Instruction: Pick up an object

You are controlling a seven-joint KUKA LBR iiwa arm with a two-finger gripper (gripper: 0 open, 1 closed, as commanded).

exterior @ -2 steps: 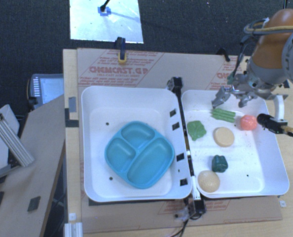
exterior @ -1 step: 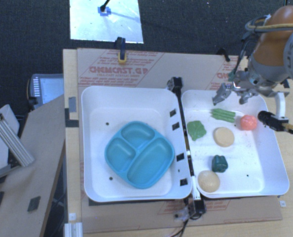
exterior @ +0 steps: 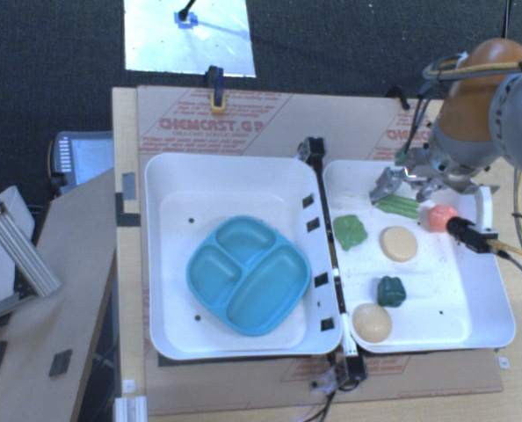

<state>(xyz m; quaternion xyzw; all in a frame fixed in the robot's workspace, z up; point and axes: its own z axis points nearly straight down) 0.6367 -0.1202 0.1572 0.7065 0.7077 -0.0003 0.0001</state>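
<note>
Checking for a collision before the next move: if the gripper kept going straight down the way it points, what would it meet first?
Probably the long green piece in the right bin, just under the gripper; height is hard to judge.

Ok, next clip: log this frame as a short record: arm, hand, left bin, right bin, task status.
arm: reaching in over the right bin's far side
hand: low at the far edge, near the green stick
left bin: blue tray
right bin: green stick, pink ball, green lump, two tan discs, dark green piece
task status: nothing seen held
</note>
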